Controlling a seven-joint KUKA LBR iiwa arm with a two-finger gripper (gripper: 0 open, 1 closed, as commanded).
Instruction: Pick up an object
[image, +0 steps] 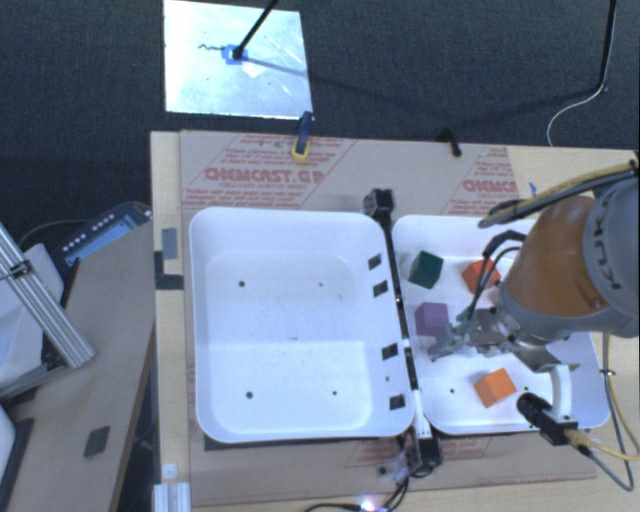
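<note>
The right bin (590, 405) holds a dark green block (426, 268) at its far left, with a purple block (432, 318) just in front of it. An orange block (494, 386) lies near the bin's front. A second orange block (477, 274) is partly hidden behind the arm. My gripper (446, 345) hangs low over the right bin's left side, just in front of the purple block and close to it. Nothing shows as held.
The left white bin (215, 300) stands beside the right one, their rims meeting at a seam with black clips (392, 320). The grey arm with its orange band (560, 265) covers the right bin's far right part.
</note>
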